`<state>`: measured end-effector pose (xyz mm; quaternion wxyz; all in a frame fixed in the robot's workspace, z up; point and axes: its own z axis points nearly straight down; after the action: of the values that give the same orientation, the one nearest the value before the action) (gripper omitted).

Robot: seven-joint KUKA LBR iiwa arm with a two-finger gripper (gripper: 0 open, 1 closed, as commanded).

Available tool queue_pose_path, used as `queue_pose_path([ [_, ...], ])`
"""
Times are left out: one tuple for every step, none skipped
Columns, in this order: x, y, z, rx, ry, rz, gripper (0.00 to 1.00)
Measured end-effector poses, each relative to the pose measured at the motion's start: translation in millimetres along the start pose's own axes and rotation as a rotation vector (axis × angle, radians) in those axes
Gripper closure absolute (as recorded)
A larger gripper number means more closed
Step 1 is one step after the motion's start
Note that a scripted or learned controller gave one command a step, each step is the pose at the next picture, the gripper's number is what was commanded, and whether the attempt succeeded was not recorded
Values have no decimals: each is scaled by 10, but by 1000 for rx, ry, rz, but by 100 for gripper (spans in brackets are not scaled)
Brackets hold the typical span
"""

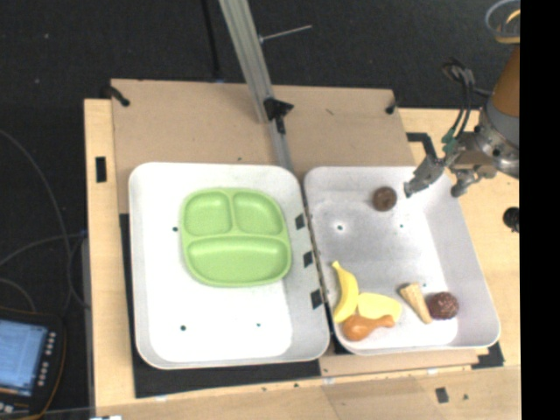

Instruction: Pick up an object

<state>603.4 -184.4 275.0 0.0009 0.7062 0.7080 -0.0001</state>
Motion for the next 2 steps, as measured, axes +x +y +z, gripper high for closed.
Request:
queue_pose_path([
  [0,0,0,0,0,-1,0],
  [34,-87,578,6,1,2,0],
])
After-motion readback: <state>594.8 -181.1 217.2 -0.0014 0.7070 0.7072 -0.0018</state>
